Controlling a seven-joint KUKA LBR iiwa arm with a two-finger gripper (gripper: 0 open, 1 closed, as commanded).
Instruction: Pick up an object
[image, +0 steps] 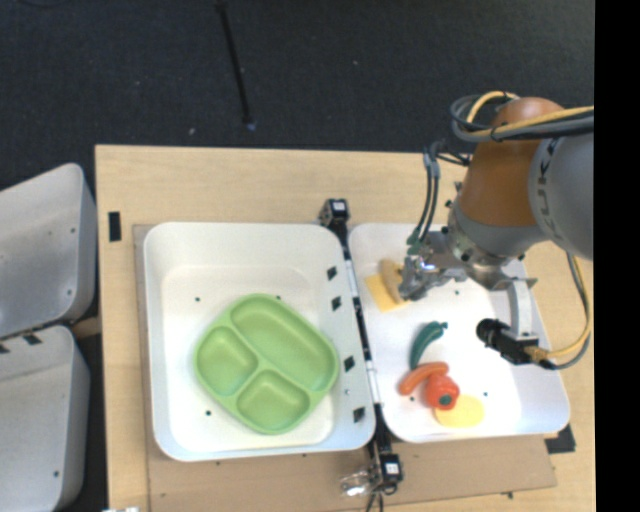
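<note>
left bin (160, 300): on tabletop (120, 170), holds divided plate (265, 363)
right bin (545, 400): touching left bin's right side
wedge (383, 290): right bin, far-left corner
end effector (415, 280): just right of wedge
pepper (428, 340): nearer than wedge
carrot (422, 378), tomato (444, 393), flat piece (462, 412): clustered nearer than pepper

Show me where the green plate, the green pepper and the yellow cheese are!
green plate (265, 363), camera view, on the ridge where its three compartments meet.
green pepper (428, 342), camera view, on the middle of its curved body.
yellow cheese (382, 290), camera view, on its flat top, left of the gripper.
</note>
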